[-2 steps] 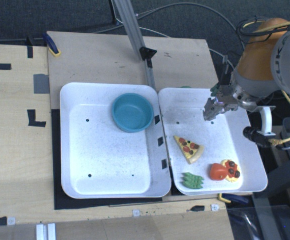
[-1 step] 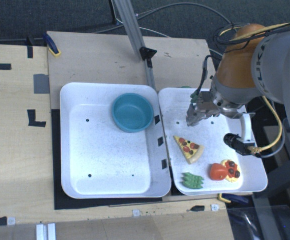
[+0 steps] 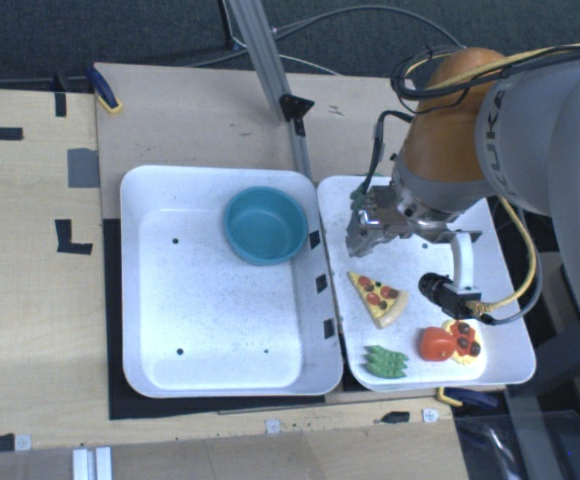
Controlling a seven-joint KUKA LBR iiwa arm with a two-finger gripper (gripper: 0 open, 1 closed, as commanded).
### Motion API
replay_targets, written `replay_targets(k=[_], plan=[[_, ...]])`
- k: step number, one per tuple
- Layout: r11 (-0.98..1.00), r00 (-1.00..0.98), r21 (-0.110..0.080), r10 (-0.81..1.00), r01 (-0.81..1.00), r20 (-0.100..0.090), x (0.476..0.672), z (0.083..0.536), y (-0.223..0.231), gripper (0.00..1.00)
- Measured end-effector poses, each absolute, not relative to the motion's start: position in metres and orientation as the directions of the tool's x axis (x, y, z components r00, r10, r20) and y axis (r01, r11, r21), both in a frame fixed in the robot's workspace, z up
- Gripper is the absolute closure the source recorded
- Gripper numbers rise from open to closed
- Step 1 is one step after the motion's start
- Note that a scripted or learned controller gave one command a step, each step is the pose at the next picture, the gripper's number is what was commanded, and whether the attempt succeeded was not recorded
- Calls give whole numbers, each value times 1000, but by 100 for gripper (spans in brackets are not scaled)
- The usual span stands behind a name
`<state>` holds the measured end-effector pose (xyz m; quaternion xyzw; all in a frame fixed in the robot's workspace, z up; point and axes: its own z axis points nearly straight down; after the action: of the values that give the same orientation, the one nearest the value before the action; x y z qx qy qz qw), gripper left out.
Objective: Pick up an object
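Observation:
My gripper (image 3: 360, 251) hangs over the upper left part of the right bin (image 3: 510, 353), just above a pizza slice toy (image 3: 378, 299). The fingers point down toward the bin floor and nothing shows between them. Near the bin's front edge lies a green leafy toy (image 3: 386, 362). To its right sits a red tomato-like toy (image 3: 437, 344) beside a yellow and red piece (image 3: 464, 342). A blue bowl (image 3: 265, 225) stands at the back of the left bin (image 3: 170, 298).
A grey pole (image 3: 266, 58) slants down to the gap between the two bins. The arm's bulky wrist and its cables (image 3: 460, 158) cover the back right of the right bin. A black fitting (image 3: 440, 290) hangs over that bin's middle.

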<state>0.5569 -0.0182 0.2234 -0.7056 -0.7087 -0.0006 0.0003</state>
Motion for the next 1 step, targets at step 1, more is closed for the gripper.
replay_targets(k=[1], plan=[[5,-5,0,1000,1000,1,546,234,35,100]])
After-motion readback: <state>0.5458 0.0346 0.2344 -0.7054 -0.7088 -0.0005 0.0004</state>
